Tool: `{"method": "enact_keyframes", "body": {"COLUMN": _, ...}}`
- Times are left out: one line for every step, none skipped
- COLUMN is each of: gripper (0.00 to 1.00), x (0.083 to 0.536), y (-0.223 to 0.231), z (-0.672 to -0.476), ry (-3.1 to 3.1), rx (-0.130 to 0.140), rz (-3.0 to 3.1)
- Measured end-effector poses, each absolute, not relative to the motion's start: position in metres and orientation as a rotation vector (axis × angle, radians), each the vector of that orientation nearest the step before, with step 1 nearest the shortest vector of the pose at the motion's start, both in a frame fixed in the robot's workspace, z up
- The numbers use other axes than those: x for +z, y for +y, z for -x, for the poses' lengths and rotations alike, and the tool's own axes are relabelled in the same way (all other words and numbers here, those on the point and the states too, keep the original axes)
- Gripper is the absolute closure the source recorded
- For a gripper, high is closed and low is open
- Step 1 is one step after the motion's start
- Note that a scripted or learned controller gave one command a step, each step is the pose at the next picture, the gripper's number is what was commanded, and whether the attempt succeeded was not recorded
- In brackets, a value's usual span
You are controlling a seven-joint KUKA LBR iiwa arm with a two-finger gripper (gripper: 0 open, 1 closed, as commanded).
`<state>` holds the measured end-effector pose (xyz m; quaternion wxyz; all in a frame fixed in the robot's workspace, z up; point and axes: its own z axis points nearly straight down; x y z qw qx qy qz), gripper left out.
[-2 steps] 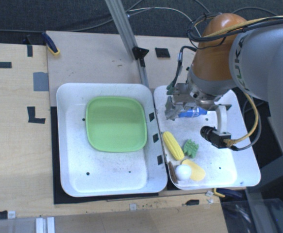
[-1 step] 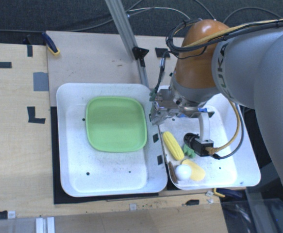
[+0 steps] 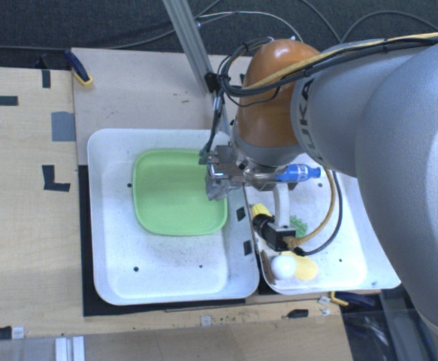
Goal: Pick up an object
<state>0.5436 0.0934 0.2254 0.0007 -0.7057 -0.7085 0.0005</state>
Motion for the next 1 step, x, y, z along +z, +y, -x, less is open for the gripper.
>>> {"method": "enact_keyframes", "body": {"gripper": 0.0, "x": 0.226, "y": 0.0913, "z": -0.544, "ry": -2.222, "rx": 0.001, "rz": 2.22}}
